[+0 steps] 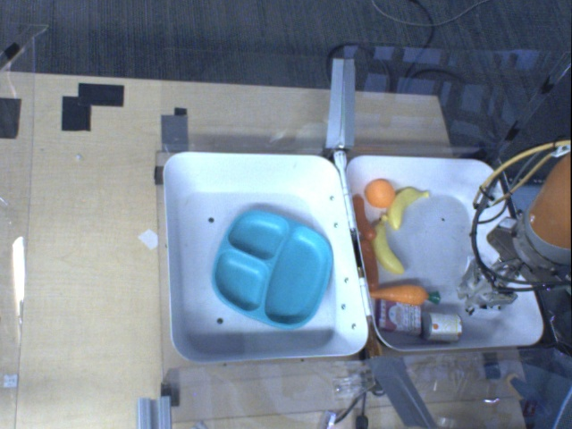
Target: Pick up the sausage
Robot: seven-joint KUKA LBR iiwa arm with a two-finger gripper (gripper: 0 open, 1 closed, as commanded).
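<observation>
Landmark: right bin (465, 181). The hand (487, 298) sits over the bin's right side; whether it is clamped or apart cannot be determined. The sausage (364, 239) lies along the bin's left wall, well apart from the hand.

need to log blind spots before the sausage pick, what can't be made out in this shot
- Gripper, camera view: too small and tangled with cables to tell how its fingers stand.
- Arm, camera view: cut off by the right edge.
- Sausage, camera view: lies tight along the right bin's left wall; its lower end is hidden by the carrot.
- Can, camera view: label too blurred to read.
</observation>
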